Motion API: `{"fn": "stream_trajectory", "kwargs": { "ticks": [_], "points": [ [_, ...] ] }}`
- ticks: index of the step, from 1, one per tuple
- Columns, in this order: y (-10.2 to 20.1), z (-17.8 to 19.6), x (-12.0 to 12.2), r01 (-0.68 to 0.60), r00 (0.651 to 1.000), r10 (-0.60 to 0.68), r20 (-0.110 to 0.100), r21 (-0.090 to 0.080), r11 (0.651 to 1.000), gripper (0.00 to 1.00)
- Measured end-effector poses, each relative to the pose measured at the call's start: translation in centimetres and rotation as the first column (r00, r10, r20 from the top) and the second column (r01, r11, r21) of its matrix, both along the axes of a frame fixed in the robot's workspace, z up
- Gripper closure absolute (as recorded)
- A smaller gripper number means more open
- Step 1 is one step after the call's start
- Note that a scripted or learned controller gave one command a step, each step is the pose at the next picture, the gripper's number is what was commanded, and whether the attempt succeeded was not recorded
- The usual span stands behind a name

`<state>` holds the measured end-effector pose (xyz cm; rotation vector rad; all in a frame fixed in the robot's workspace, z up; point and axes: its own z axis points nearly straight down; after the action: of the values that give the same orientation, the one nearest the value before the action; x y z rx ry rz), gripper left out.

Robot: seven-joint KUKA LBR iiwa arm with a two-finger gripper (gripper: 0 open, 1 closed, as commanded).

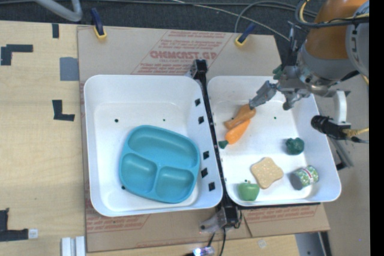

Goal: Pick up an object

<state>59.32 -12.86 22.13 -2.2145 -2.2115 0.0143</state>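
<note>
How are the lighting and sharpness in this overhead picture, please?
Camera view: even, soft light; white bins are bright, nearly washed out, with faint shadows; the carrot and blue tray read clearly; the tool looks slightly blurred; small items are soft from low resolution.

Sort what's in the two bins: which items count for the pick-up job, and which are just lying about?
Belonging to the job:
- gripper, above the right bin
- carrot, nearest the gripper
- bread slice
- green apple
- dark green piece
- small can

Lying about:
- blue divided plate in the left bin
- cardboard sheet under both bins
</note>
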Motion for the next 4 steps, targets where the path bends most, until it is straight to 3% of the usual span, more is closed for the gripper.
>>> {"fn": "stream_trajectory", "kwargs": {
  "ticks": [1,3,4],
  "points": [
    [0.0,0.8,0.3,-0.003,1.0,0.003,0.014,-0.002,1.0,0.0],
    [-1.3,-8.9,-0.9,-0.002,1.0,0.002,0.01,-0.003,1.0,0.0],
    [-1.2,-13.0,-0.2,0.001,0.999,-0.001,0.035,0.0,1.0,0.0]
  ]
}}
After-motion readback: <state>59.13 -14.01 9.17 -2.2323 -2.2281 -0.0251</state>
